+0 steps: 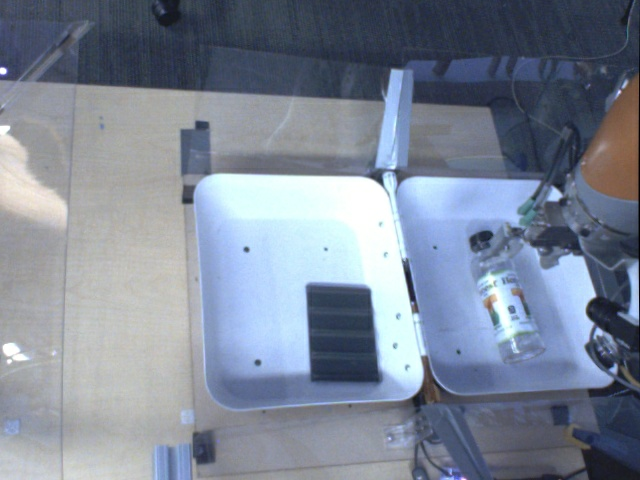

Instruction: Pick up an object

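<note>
A clear plastic bottle (508, 310) with a black cap and a white and orange label lies on its side in the right bin (440, 268). Its cap end points to the back left. A black ribbed rectangular block (342, 333) lies flat near the front of the left bin (260, 228). My gripper (538, 231) hangs over the right bin, just right of the bottle's cap end and close to its neck. The arm's orange band (615, 153) rises above it at the right edge.
A metal divider post (394, 118) stands behind the seam between the two bins. Cables and a black fitting (610, 323) sit along the right bin's right side. Wooden bench top (100, 268) stretches to the left of the bins.
</note>
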`<action>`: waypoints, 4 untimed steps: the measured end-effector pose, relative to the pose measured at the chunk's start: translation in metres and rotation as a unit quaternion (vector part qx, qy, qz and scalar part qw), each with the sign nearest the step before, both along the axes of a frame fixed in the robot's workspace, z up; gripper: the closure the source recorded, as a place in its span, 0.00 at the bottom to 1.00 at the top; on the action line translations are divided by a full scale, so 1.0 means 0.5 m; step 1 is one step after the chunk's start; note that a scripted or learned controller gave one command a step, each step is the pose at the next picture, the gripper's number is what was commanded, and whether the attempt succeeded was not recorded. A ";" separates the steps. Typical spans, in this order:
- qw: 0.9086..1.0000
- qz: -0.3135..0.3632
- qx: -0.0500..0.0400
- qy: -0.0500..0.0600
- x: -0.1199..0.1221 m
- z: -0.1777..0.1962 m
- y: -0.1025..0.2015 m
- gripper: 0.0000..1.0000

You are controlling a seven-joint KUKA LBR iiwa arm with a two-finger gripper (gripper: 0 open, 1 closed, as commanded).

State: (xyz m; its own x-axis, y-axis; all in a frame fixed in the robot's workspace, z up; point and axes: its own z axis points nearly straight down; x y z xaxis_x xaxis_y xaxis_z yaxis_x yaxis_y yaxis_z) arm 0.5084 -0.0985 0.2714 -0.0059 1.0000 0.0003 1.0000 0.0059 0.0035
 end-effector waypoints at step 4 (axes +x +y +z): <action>0.997 0.077 0.002 0.012 0.311 -0.233 -0.070 1.00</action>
